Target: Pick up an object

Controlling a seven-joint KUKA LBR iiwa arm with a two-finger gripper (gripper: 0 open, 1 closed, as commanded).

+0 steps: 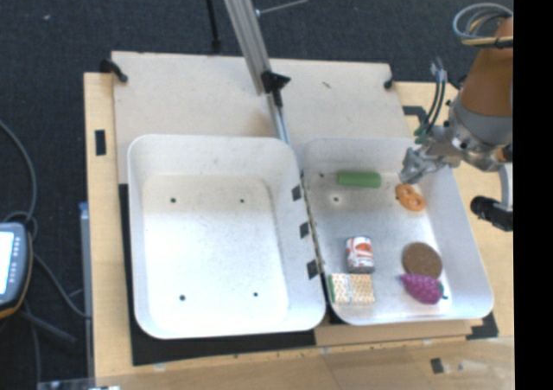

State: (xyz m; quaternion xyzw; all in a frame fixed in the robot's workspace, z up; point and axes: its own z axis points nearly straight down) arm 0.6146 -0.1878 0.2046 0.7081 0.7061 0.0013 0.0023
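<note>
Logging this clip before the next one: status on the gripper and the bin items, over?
Gripper low over right bin, nothing seen between fingers. Orange piece just below it, green stick to its left. Can, brown disc, purple cluster lie apart.

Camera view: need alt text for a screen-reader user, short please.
The grey and orange arm's gripper hovers over the right bin, just above an orange object. That bin also holds a green cylinder, a small can, a brown disc, a purple object and a patterned box.
</note>
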